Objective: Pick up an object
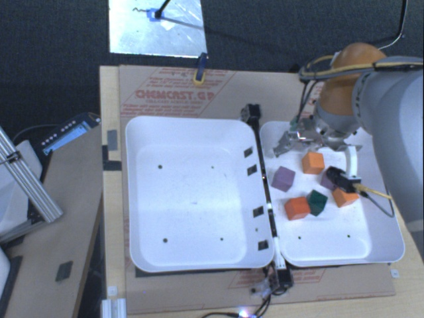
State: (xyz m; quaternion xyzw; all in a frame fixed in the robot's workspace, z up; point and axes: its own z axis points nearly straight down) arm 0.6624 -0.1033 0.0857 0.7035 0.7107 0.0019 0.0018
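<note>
The left bin [142, 197] is smooth white plastic, shallow, with rounded corners. In the right bin [331, 250], the metal gripper [286, 144] sits over the back left corner, above and apart from the blocks. I cannot tell whether it is open or closed. Just in front of it lies a matte purple cube [283, 177]. Further right, a front orange cube [297, 208] touches a dark green cube [317, 202], and a back orange cube [313, 162] lies nearer the gripper.
</note>
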